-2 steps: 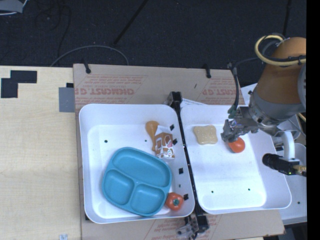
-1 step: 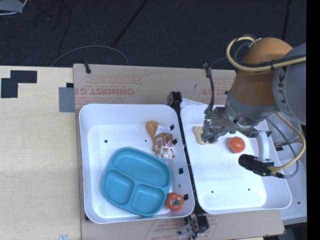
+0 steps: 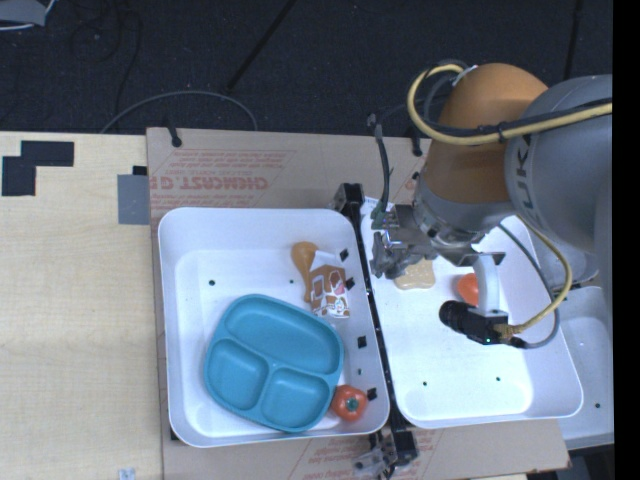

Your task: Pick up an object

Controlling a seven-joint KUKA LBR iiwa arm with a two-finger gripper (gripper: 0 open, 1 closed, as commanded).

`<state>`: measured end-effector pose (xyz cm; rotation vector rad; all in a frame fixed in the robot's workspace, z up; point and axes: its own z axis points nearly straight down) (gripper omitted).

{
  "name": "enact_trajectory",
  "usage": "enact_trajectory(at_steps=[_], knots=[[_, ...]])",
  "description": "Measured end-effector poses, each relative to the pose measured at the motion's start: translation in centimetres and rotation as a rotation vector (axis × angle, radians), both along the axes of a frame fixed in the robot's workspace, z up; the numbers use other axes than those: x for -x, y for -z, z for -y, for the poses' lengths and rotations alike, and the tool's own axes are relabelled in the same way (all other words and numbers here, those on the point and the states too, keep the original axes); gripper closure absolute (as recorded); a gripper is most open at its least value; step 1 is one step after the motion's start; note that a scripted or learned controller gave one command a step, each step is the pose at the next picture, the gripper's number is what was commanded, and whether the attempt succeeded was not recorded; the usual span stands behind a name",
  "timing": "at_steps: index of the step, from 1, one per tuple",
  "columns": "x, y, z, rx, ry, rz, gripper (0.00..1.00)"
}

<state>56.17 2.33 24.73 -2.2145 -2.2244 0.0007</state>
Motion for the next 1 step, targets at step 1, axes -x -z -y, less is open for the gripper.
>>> enact_trajectory(at_steps=[1], knots=[[-0.53, 0.85, -5.41, 0.001, -0.001, -0.001, 1.00]])
